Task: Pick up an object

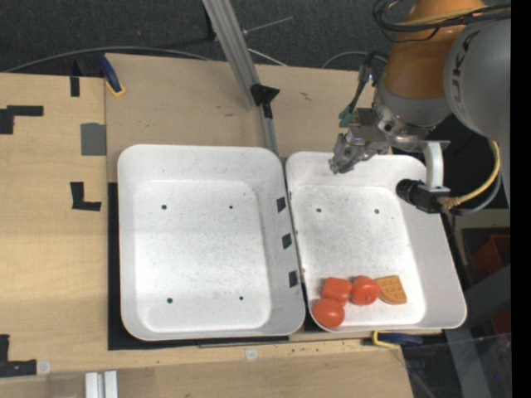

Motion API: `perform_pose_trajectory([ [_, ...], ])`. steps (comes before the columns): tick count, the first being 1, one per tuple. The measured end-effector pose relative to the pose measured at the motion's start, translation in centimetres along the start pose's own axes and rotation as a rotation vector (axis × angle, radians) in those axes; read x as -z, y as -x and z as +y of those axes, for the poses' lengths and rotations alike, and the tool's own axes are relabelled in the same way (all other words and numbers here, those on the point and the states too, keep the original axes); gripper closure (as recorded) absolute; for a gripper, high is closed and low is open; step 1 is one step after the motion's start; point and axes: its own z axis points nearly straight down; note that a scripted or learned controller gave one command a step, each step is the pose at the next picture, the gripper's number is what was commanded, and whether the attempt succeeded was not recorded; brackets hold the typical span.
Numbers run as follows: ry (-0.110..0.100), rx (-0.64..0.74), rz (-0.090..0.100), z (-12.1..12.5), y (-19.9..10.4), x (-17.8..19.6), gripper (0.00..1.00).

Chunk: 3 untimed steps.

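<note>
Red-orange pieces (347, 295) cluster with a tan cracker-like piece (391, 289) at the lower edge of the right bin (353, 222), touching one another. Well above them, at that bin's upper rim, hangs the end effector (343, 161); whether it is apart or together I cannot tell. A descent into such crowding could nudge pieces aside or catch two.

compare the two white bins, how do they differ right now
The right bin holds three red-orange round pieces and a tan waffle-like piece along its near edge; the left bin shows just its speckled floor. The gripper hangs over the right bin's far edge, away from the left bin. Both are shallow, white and rounded-cornered.
</note>
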Motion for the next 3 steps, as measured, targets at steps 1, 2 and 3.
perform_pose_trajectory([
  [1,0.0,0.002,0.001,-2.5,-5.6,-0.5,1.0],
  [2,0.0,0.002,0.0,-4.2,-10.6,-0.9,1.0],
  [3,-0.001,0.001,-0.001,-6.9,-14.7,-2.3,1.0],
])
